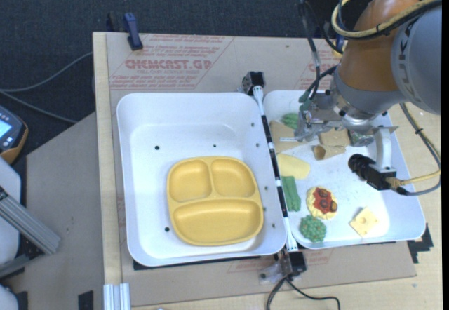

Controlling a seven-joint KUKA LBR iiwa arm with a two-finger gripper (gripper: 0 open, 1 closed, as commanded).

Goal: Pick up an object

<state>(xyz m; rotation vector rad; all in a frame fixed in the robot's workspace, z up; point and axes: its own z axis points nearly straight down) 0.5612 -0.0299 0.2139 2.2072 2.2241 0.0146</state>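
The grey arm [414, 28] with its orange band reaches in from the right and hangs over the upper part of the right bin [410, 221]. Its gripper [313, 125] sits low among the toy food there, but the wrist body covers the tips, so whether the fingers are apart or together cannot be told, and nothing can be seen held between them.

The right bin carries the loose pieces. A small green leafy piece [290, 120] lies near the bin's upper left, just beside the gripper. A tan bread-like piece [334, 139] lies under the wrist, with a small brown chunk [320, 153] just below it. Lower down, a pale yellow slice [293, 166] rests near the divider, and a green bean-shaped stick [290, 193] lies just below that. A pizza slice with red topping [323, 203] sits near the bin's middle, a broccoli floret [313, 228] is at the lower left, and a yellow cheese wedge [367, 221] lies toward the lower right.

The left bin [140, 126] holds a yellow divided plate [213, 200] with three compartments, lying flat toward its lower half. Both bins rest side by side on the tan worktop [168, 63], and a blue clamp [132, 30] grips its far edge.
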